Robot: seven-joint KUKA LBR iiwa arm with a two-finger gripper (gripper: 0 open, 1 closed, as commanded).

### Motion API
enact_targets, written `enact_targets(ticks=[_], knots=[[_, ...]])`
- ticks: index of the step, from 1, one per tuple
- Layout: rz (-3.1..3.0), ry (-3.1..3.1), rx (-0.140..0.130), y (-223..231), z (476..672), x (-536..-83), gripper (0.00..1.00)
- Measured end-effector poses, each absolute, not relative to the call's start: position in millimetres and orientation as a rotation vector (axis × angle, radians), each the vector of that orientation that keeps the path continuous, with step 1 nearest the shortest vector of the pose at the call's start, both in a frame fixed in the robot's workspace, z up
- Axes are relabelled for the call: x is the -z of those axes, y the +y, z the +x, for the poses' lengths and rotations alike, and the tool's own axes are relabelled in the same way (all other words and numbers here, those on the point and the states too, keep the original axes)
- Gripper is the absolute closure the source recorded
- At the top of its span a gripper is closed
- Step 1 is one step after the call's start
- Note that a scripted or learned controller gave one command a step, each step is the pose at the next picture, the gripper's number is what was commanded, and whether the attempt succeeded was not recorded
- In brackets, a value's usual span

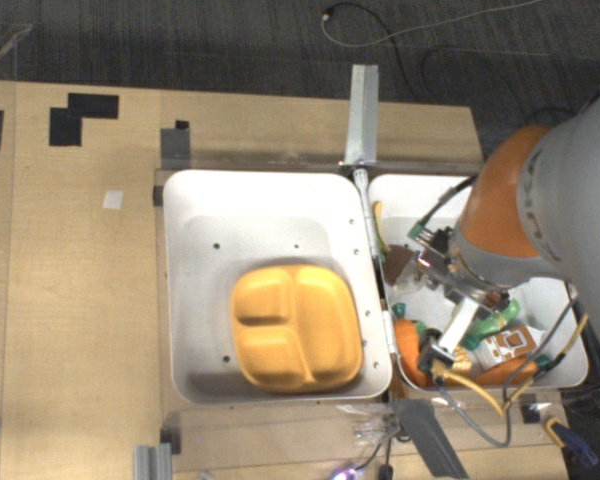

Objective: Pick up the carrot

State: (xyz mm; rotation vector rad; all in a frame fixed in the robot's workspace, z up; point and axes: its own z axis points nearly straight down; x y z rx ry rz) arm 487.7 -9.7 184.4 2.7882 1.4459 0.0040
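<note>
Camera view: the carrot [408, 344] is in the right bin [420, 194], tucked into the corner nearest the camera and just beside the wall shared with the left bin [210, 200]. Only the fat orange end shows. There's another orange strip further along the bin's front edge, and I can't say whether that's the same carrot running under the arm or something else.

The gripper [442, 272] hangs over the middle of that bin, a bit back from the carrot and not touching it. It's too cluttered to tell whether it's open or closed, and nothing is visibly held.

A green item [500, 316] and a small printed box [506, 344] lie nearby. A yellow divided tray [295, 326] is in the left bin.

My guess on handling: light, stiff, smooth and rounded, so it could roll or squirt out of a pinch. I'd grab across the thick part, but the wall right beside it leaves little room on that side.
</note>
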Motion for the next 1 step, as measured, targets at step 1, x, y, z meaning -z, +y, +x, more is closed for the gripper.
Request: enact_targets(ticks=[1], knots=[[2.818,1.386,-0.002,-19.1,576.5,-184.6,0.0]])
